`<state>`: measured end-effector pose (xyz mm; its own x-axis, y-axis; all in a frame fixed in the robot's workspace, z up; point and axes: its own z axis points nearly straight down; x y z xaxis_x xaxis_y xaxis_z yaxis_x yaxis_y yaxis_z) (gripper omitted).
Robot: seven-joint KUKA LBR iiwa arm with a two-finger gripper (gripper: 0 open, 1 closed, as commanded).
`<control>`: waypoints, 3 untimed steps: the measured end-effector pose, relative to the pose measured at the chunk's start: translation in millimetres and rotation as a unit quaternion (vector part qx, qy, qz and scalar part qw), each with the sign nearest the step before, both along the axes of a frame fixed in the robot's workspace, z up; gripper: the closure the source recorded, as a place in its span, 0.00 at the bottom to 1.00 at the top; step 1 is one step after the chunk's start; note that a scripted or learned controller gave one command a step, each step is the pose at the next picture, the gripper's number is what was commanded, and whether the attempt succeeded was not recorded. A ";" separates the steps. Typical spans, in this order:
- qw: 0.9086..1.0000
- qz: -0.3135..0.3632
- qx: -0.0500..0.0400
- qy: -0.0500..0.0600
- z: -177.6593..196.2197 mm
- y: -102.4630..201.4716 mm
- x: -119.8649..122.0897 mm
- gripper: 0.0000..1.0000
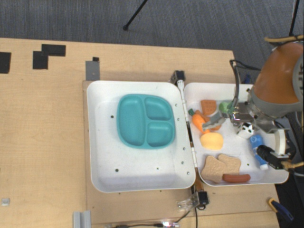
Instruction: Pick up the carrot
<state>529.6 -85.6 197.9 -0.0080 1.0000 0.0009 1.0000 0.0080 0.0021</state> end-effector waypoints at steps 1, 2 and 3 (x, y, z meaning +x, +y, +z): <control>0.993 -0.114 0.001 0.002 -115.3 -12.9 39.5 0.00; 0.994 -0.112 0.001 -0.001 -102.2 -11.4 42.4 1.00; 0.985 -0.173 0.002 -0.003 -10.1 57.4 19.0 1.00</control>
